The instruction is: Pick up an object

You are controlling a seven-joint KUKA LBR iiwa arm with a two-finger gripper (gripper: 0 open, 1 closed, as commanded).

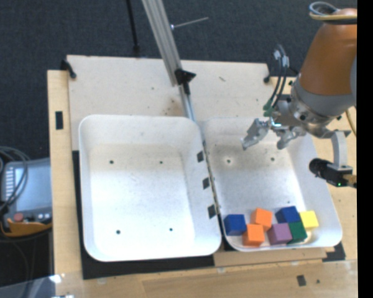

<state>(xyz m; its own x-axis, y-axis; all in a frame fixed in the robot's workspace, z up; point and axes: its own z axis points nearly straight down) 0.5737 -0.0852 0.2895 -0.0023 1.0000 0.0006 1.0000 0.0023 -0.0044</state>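
The end effector (268,137) hangs spread over the right bin (236,166), gripping nothing.

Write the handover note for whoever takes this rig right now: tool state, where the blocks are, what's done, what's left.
Tool: open, holding nothing, hanging above the far end of the right bin.
Blocks: all clustered at the near end of the right bin: two blue blocks, two orange blocks, a purple block, a green block and a yellow block.
Left bin: no blocks in it.
Done: nothing picked yet.
Left: bring the tool over the cluster, come down on one block, close and lift. They sit packed together, so an outer block such as the left blue one is probably easiest.
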